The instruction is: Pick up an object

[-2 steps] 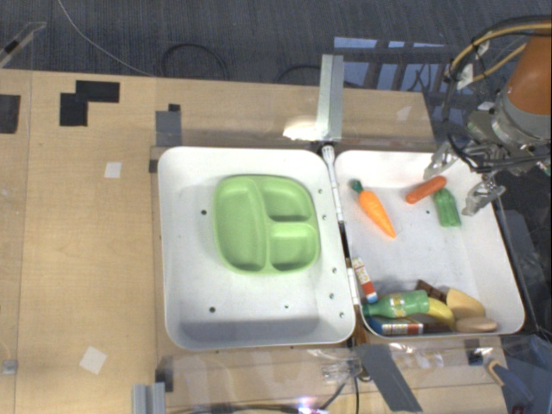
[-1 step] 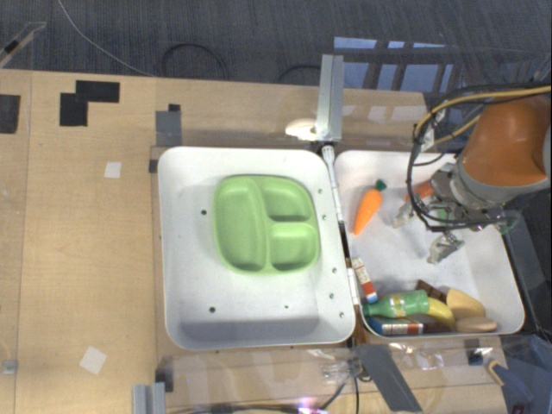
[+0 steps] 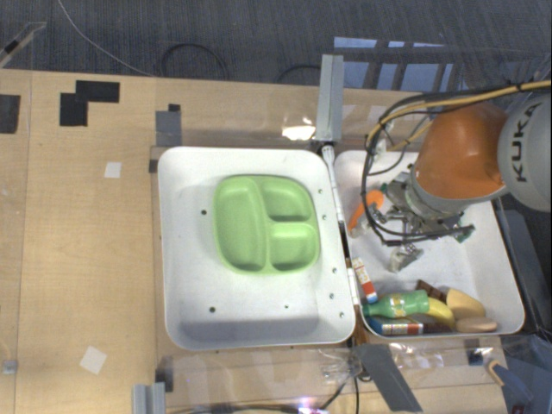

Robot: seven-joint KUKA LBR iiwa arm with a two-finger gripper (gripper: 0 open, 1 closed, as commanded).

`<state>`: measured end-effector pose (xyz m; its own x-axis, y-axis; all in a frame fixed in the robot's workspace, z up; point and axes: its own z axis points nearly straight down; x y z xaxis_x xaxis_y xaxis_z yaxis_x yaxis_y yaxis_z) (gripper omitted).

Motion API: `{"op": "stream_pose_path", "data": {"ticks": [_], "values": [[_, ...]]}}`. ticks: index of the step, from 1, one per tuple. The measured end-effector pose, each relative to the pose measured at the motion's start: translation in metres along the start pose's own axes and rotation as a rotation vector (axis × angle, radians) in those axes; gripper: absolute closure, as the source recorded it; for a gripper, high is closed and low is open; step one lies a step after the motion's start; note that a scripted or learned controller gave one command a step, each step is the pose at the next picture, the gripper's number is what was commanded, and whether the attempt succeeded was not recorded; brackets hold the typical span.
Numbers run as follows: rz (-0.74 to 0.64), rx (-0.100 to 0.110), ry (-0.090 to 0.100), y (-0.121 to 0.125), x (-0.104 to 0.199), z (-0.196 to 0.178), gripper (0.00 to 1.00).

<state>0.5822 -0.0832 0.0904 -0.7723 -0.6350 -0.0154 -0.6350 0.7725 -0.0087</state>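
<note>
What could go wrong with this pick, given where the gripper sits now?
1. The objects are heaped tightly in the near corner of the right bin: green bottle, banana and marker touch, so a grasp may catch two or slip.
2. That heap lies against the bin wall, so a descent there could hit the rim.
3. The gripper hangs over bare bin floor, apart from the heap; closing here likely grabs nothing.

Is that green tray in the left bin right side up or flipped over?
Right side up: the green tray lies flat in the left bin, and its three hollow compartments face the camera.
</note>
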Motion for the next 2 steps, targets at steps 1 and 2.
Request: {"op": "stream_pose_path", "data": {"ticks": [1,2], "values": [[0.138,0.004,0.007,-0.058,0.083,-0.075,0.0],[0.082,0.011,-0.002,-0.02,0.083,-0.005,0.0]]}}
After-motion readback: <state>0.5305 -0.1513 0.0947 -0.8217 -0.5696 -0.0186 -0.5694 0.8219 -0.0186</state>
